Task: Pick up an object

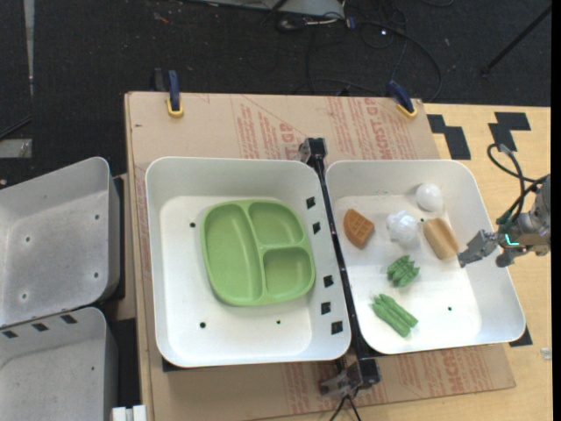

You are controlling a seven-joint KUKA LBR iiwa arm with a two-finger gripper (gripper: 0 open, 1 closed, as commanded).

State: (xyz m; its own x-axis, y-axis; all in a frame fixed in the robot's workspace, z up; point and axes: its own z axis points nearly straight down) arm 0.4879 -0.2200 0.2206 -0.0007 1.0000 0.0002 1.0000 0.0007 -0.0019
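Observation:
The right bin (491, 318) holds several toy foods. An orange-brown waffle piece (358, 227) lies at its left. Beside it are a white crumpled lump (403, 227) and a tan bread roll (440, 238). A white ball (429, 196) sits near the far wall. A small leafy green piece (402, 271) and a green bean pod (394, 314) lie nearer the front. My gripper (491, 253) hovers at the bin's right rim, just right of the bread roll, open with nothing between its fingers.
The left bin (171, 235) holds a green divided plate (259, 252). A black divider (331, 253) runs between the bins. Cables (517, 178) hang by the arm at the right. White panels (53, 235) lie left of the bench.

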